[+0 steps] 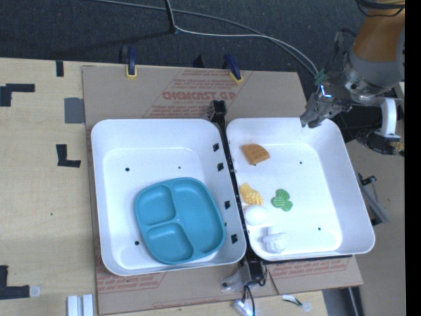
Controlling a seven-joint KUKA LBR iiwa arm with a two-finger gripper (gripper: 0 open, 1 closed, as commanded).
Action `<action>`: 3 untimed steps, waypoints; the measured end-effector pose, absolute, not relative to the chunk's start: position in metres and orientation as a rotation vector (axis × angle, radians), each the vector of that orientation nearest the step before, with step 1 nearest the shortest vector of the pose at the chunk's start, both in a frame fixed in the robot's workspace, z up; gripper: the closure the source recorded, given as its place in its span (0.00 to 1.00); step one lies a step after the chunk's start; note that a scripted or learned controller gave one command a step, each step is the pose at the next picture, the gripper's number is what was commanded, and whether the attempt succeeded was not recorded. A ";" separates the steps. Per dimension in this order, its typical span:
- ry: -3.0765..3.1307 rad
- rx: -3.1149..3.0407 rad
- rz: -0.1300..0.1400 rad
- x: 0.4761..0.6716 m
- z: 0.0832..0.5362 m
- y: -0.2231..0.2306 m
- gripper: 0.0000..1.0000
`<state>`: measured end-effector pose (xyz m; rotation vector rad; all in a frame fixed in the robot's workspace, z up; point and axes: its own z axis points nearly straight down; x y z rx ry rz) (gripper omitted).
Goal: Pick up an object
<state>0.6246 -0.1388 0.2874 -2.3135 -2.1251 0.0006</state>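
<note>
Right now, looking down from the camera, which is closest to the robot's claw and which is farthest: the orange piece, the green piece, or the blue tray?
From the gripper, above the right bin's far right corner:
1. Orange piece, far part of the right bin.
2. Green piece, middle of the right bin.
3. Blue tray, left bin, farthest.

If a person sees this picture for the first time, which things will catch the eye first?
Most striking is the blue divided plate, lying in the left bin. Next come the small pieces in the right bin: an orange-brown one near the divider, a yellow one, a green one and white ones toward the near corner. The gripper is above that bin's far right corner.
</note>
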 end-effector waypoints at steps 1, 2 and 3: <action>-2.125 -2.313 0.002 0.625 0.287 -0.139 0.00; -2.221 -2.219 0.003 0.668 0.257 -0.140 0.00; -2.218 -2.219 0.005 0.596 0.203 -0.128 0.00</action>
